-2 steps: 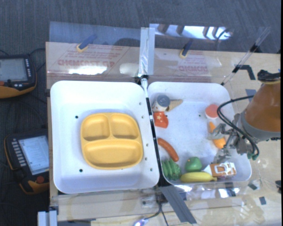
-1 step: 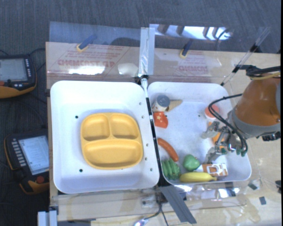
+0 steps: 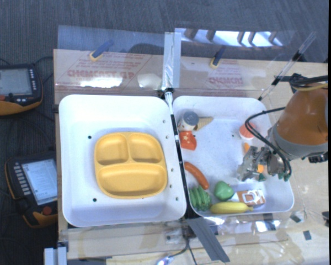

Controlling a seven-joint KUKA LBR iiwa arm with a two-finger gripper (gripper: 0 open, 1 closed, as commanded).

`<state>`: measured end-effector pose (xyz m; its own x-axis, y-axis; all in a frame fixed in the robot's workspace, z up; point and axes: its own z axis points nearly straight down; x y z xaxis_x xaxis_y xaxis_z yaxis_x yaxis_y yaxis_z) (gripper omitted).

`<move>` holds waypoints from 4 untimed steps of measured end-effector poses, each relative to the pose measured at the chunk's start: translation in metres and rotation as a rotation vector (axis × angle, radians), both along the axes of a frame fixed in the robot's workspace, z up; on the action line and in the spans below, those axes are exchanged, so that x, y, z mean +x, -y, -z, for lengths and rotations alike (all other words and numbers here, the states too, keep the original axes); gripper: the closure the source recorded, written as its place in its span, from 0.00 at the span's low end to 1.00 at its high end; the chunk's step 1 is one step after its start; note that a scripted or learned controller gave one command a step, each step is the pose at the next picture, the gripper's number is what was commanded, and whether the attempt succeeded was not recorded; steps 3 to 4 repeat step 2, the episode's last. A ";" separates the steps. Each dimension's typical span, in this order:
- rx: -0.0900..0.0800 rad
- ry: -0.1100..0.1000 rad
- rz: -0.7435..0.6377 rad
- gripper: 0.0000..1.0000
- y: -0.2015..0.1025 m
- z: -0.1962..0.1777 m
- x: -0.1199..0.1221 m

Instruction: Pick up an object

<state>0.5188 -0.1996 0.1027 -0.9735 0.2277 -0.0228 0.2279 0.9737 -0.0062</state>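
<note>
The gripper [image 3: 252, 168] hung low over the right side of the right bin [image 3: 276, 206], grey arm [image 3: 300, 127] reaching in above it. Its metal parts blurred together, so I could not tell whether it was parted or closed, or whether it held anything. A small orange bit showed against it, too unclear to name.

The things to pick all lay in the right bin. Along the near wall lay a yellow banana [image 3: 230, 207], with a small orange-and-white carton [image 3: 251, 197] just beside it. A green pepper [image 3: 223, 190] sat touching the banana, and a dark green leafy piece [image 3: 199, 197] lay to the left of it. Farther in, a red sausage [image 3: 196, 174] lay slantwise near the dividing wall. Beyond that sat a red block [image 3: 187, 141], then a grey disc [image 3: 190, 118] beside a tan cone [image 3: 204, 122]. An orange-and-white piece [image 3: 246, 132] lay near the arm.

The left bin [image 3: 77, 115] held a yellow tray [image 3: 131, 164] with three compartments, nothing in them.
</note>
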 end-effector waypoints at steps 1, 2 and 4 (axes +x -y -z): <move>0.000 0.000 0.000 0.00 0.000 0.000 0.000; 0.011 -0.011 0.197 0.00 0.001 0.012 0.028; 0.011 -0.011 0.197 0.00 0.001 0.012 0.028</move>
